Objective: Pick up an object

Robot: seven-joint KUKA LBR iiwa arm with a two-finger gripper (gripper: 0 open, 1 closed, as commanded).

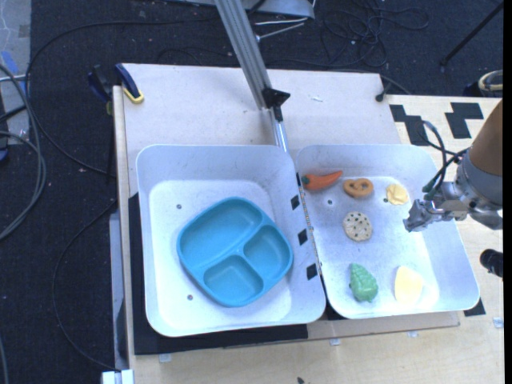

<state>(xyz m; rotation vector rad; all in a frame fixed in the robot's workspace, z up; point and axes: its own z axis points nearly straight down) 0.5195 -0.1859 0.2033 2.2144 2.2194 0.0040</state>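
Gripper [416,217] hovers over right bin [448,246], nothing seen between its tips; open or closed, cannot tell. Nearest objects: small yellow piece [397,193] just beside, cookie [358,226] near. Better descend straight, centred on one item, avoid wall.

The pale bench [200,102] bears two white bins, left [160,174] and right [448,270], side by side.

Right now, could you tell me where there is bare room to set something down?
Roomiest: the blue tray's three compartments in the left bin. In the right bin, bare floor lies between cookie and gripper. Its far edge is crowded: carrot, pretzel.
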